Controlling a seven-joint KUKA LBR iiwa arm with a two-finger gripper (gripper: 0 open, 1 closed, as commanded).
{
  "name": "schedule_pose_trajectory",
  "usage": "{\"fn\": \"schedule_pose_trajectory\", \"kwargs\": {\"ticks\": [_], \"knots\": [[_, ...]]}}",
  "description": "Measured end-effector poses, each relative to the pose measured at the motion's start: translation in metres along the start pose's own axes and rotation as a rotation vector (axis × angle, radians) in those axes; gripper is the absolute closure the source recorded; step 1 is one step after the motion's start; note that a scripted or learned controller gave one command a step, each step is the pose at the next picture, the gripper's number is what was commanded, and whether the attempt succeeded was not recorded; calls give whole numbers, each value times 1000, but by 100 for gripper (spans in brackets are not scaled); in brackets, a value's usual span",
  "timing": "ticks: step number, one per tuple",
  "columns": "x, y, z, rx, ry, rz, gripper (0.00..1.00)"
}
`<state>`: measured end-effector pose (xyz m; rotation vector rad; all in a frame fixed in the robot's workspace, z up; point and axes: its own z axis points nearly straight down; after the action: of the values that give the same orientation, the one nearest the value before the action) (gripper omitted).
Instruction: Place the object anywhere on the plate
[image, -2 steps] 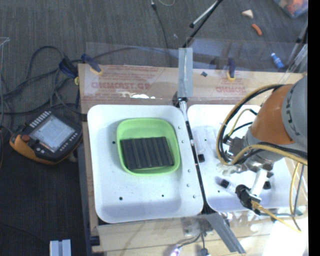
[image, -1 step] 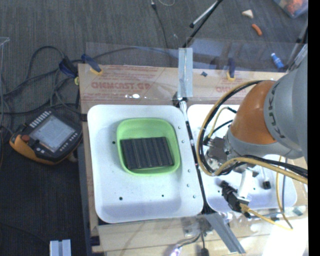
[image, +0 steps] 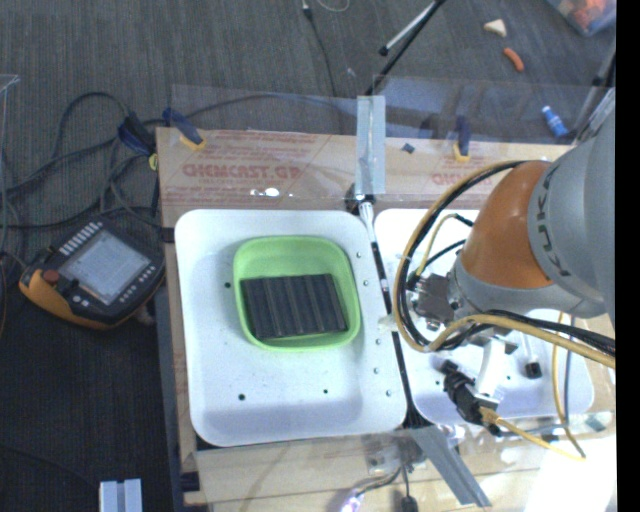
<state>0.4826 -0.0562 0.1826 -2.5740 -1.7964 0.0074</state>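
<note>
My arm (image: 520, 240) hangs over the right bin (image: 575, 395), and I cannot tell what state my gripper is in. The dark ribbed slab (image: 295, 306) lies flat on the green plate (image: 250, 262) in the left bin (image: 205, 330). It looks stiff and light; I judge its short edges the best hold.

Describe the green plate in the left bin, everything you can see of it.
The green plate is a light green, rounded square dish that looks like plastic, with a raised rim. It lies flat in the upper middle of the left bin, resting on its white floor. A dark grey ribbed rectangular object lies on it, covering most of its lower half.
</note>
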Motion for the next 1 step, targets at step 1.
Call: {"fn": "schedule_pose_trajectory", "kwargs": {"ticks": [1], "knots": [[-10, 90, -65, -4, -2, 9, 0]]}}
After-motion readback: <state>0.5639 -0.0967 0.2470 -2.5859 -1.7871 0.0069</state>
